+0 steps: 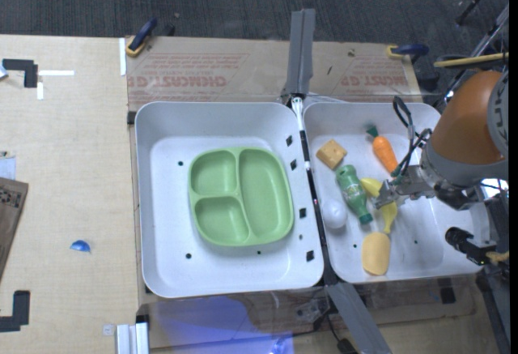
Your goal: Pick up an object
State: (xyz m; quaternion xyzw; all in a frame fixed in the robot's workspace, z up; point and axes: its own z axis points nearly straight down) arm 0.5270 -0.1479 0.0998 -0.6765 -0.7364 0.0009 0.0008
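Reaching into the right bin (pixel 421 259), the gripper (pixel 387 200) sits by the yellow banana (pixel 380 202), mid-right of the frame. Whether it holds anything, I cannot tell. Banana looks light, smooth; grab its middle.

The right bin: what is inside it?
In the right bin lie a green bottle, carrot, tan block, white egg, yellow pieces. The pincer covers part of a yellow piece.
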